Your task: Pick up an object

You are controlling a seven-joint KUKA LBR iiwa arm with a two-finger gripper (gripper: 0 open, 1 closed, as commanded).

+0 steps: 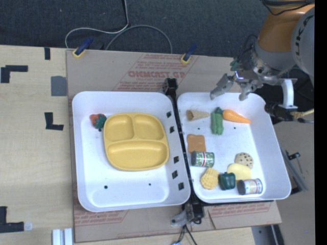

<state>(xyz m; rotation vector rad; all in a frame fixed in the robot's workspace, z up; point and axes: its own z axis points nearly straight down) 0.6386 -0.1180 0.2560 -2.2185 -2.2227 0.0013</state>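
Tin (249, 186); pepper (226, 180) beside; corn (209, 178)

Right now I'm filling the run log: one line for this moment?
claw: open, above right bin's far rim | held: nothing | nearest: carrot, green vegetable | yellow tray: left bin

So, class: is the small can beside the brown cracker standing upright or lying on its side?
On its side: the can shows its label lengthwise in the right bin.
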